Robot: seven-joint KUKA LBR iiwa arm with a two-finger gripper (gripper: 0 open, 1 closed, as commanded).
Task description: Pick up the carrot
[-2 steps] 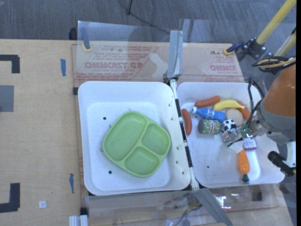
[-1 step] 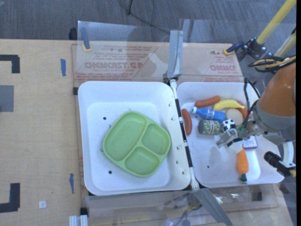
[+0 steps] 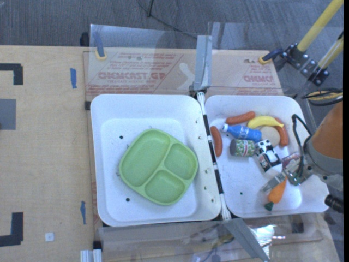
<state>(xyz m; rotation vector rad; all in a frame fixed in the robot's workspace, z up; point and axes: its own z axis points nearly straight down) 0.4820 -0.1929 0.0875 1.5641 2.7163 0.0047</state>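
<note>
Near the front right corner of the right bin (image 3: 240,105), the carrot (image 3: 277,192) is lying with its green end toward the front rim, and the gripper (image 3: 288,174) is hanging just above its orange end; whether the tool is apart or together, I cannot tell. I am judging that the main risk is coming from the black-and-white toy (image 3: 267,154) just beside: the tool could be catching it, or pushing the carrot against the bin wall

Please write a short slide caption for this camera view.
The tool is above the carrot in the right bin; a green plate lies in the left bin.
</note>
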